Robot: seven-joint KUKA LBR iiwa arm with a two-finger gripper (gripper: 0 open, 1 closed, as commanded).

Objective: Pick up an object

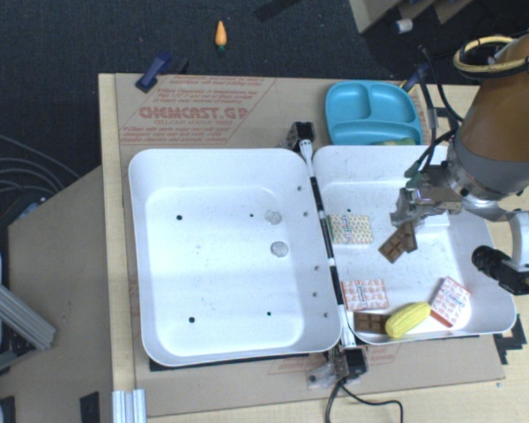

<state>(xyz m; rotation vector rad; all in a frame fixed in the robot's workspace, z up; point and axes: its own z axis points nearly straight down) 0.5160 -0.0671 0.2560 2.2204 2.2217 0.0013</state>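
Claw hangs over the right bin, fingers clamped on a brown bar lifted above the bin floor, right of a patterned packet; yellow lemon lies nearer.

brown cardboard sheet under the bins, far end | red print reads "CHEMCAST GP", upside-on to me | smaller red lines beneath, too fine to read | packets in right bin: print illegible
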